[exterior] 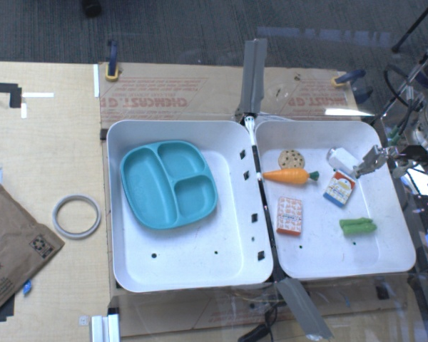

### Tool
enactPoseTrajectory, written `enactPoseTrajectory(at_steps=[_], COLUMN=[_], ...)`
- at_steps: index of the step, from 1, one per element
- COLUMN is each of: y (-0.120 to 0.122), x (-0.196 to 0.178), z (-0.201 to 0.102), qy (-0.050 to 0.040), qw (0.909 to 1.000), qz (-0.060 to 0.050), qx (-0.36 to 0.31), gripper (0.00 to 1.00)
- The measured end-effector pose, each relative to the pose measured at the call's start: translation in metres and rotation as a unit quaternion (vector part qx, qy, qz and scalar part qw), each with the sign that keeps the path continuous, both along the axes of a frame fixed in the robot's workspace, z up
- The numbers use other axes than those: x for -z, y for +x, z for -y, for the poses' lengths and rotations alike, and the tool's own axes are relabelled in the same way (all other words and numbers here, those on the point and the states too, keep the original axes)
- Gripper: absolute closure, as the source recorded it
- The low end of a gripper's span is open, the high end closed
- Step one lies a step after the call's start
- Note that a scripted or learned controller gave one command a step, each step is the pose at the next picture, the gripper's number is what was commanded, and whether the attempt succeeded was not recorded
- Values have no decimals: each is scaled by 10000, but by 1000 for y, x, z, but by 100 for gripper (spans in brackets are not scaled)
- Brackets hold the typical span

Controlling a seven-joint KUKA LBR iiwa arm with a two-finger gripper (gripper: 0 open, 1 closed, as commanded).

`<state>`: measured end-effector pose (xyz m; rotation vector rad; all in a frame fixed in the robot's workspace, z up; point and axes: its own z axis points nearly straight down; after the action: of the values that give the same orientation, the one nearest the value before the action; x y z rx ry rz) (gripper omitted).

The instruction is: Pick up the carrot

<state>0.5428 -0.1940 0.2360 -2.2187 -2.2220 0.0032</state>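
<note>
The task stands at its opening step, the approach, since the carrot (pixel 289 177) lies untouched on the floor of the right bin (pixel 385 262), close to that bin's left wall and just below a round cookie (pixel 291 158); its orange body runs roughly level across the view, with the green top pointing right and the narrow tip pointing left toward the divider between the bins; the end effector (pixel 372 160) sits at the right bin's right edge, a pale metallic shape reaching in from the right, and whether it is spread wide or drawn narrow cannot be told at this size and angle; nothing is seen between its tips; the carrot is thus well apart from it, to its left and slightly lower in the view, with a small blue and white carton (pixel 339 189) lying between the two; a red and white packet (pixel 289 215) rests just below the carrot and a green piece (pixel 357 225) sits nearer the bin's lower right; the next move, as I judge it, calls for travelling left across the bin, over the carton, then descending with the tips set across the carrot's short width, clear of cookie and packet; the left bin (pixel 128 262) holds a teal divided plate (pixel 170 184).
</note>
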Motion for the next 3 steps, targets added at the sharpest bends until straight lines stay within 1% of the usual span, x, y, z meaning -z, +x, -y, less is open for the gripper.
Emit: enactPoseTrajectory(at_steps=[1,2,3], y=[14,50,104], x=[61,144,144], z=[-47,-91,-96], qy=[4,-1,-5], qw=[9937,9967,9989], qz=[2,14,12], qx=[-1121,-813,-463], gripper=[0,0,0])
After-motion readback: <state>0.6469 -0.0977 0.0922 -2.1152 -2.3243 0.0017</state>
